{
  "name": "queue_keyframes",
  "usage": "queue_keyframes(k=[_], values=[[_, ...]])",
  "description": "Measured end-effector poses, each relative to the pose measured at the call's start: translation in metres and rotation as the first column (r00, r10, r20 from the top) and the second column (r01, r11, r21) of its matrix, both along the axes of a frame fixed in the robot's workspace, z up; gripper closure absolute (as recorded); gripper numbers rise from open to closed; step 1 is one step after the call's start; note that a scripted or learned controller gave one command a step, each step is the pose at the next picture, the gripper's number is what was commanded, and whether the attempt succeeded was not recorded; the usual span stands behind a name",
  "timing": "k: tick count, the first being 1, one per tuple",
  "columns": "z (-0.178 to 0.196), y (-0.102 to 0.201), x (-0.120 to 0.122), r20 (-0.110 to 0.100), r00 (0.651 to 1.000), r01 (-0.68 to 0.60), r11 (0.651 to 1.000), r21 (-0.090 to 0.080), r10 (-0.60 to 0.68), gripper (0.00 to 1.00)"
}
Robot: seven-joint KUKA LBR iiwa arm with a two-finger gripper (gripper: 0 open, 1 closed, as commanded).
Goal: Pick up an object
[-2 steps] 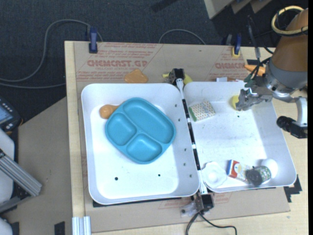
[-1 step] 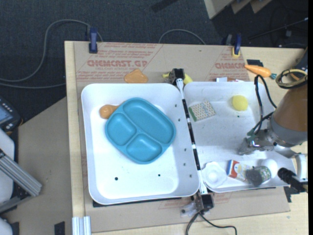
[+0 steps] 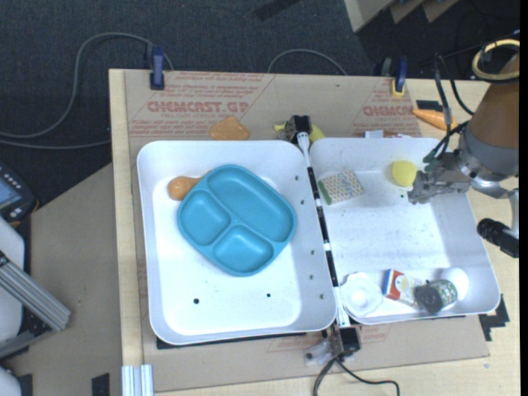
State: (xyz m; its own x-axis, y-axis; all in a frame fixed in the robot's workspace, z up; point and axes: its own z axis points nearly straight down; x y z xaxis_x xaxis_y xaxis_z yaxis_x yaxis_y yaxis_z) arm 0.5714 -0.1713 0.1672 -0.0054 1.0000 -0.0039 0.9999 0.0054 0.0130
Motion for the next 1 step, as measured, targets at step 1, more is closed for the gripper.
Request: queue_keyframes(k=[1], values=[[0.0486,0.05,0.0375,-0.005,1.0,-0.002,1.0,0.003,0.002,1.0]])
